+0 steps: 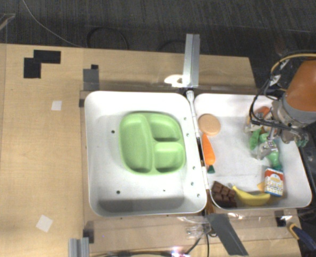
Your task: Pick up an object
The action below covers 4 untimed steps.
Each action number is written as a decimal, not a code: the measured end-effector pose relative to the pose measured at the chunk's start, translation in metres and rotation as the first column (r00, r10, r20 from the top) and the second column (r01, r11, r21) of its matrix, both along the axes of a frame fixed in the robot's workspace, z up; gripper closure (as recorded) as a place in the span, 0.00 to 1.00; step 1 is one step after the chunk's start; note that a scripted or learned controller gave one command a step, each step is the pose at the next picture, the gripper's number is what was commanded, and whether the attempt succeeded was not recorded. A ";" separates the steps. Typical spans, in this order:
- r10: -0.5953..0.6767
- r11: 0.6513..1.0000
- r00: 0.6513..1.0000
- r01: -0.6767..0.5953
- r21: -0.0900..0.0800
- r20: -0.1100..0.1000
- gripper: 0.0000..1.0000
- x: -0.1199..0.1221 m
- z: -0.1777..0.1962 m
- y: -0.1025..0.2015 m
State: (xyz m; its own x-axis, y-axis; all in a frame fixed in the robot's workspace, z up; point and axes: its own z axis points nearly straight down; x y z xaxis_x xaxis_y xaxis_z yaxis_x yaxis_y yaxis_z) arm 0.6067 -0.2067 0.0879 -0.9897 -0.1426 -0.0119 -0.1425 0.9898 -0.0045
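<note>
Over the right bin (307, 194), the gripper (266, 143) hangs above a green object (257, 140); whether its fingers are open or closed cannot be told. Below them lies a small carton (274, 182), beside a banana (251, 197).

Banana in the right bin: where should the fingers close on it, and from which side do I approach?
Grip the banana at mid-body, coming straight down, fingers closing across its narrow width. It lies flat and curved along the near wall, with the chocolate piece and small carton crowding its ends.

We see arm (307, 87) entering from right, orange band up, gripper (266, 143) lowered near right bin's (230, 138) far-right corner.
</note>
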 end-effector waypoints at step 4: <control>-0.190 0.982 0.982 0.190 0.002 0.010 0.00 -0.103 0.003 0.068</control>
State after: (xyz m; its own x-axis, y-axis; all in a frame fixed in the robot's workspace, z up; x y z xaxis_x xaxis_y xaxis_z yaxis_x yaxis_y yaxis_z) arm 0.5039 -0.1389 0.0913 -0.9986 0.0481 -0.0218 0.0482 0.9988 -0.0037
